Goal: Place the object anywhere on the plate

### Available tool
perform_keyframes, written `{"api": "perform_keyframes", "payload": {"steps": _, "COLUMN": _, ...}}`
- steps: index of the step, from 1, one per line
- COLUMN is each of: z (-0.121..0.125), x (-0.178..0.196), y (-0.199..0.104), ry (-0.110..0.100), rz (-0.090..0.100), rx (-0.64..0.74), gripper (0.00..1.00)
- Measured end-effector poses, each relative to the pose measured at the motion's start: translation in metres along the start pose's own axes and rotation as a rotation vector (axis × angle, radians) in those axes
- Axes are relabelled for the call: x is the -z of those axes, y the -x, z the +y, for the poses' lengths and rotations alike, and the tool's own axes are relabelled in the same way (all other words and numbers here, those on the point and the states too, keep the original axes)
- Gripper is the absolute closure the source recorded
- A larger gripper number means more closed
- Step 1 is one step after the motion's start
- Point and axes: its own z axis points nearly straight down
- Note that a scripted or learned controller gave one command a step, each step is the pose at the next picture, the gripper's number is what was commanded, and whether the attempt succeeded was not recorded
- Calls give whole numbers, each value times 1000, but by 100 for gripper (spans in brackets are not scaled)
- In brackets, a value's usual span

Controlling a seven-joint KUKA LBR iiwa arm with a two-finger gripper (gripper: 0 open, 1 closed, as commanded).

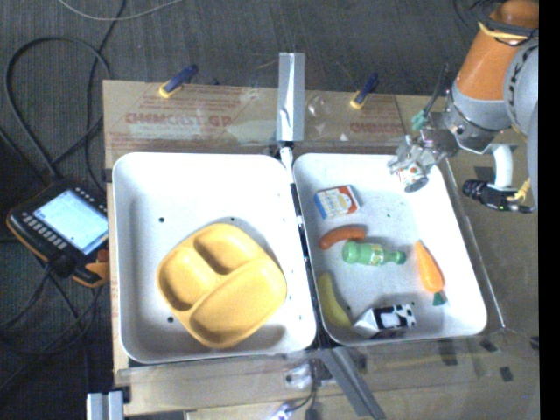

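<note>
From my console, the biggest thing is the left bin [140, 199], white, shallow, smooth plastic, lying well away from the claw [411, 166] on its far side. In it sits the yellow plate [222, 283], glossy, rounded, split into three compartments, nothing on it yet. The right bin [468, 309] lies directly under and beside the claw, which hovers over its upper corner with nothing between its tips; I cannot tell whether it stands open or closed.

No object is picked yet. Nearest the claw is the small carton [337, 201], boxy and light. Further off lie the carrot [429, 271], the yellow banana [332, 299], the green bottle [374, 254] on its side, the black-and-white carton [392, 318], and the sausage [342, 234]. All look like hard toy plastic: I judge them light, stiff and slippery. I'd take the bottle across its round body, mid-length, since it may roll.
</note>
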Motion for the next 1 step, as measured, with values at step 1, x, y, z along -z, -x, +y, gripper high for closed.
{"api": "perform_keyframes", "payload": {"steps": 1, "z": 6, "x": -100, "y": -8, "ry": 1, "rz": 2, "rx": 83, "gripper": 100}}
